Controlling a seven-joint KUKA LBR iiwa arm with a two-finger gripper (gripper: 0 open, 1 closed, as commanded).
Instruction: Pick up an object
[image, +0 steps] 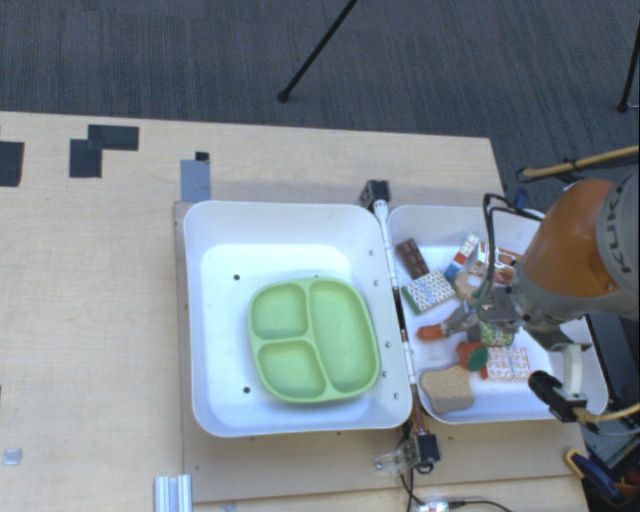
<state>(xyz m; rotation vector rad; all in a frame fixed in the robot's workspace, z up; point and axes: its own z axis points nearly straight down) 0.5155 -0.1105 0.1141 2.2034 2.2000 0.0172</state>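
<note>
The right bin (520, 405) holds several small objects: a brown bar (411, 258), a green-checked packet (429, 291), an orange carrot-like piece (431, 332), a red and green item (473, 355), a tan sponge-like block (448, 389) and a pink-patterned card (509, 364). My gripper (484, 322) reaches down into this bin from the right, among the objects near its middle. The arm's orange band (570, 245) hangs above the bin's right half and hides what lies beneath it.
The left bin (215, 300) bears a light green three-compartment plate (313, 340). A black clamp (377, 191) sits at the top of the ridge between the bins. Cables (415, 455) lie below the bins. Dark floor runs behind the bench.
</note>
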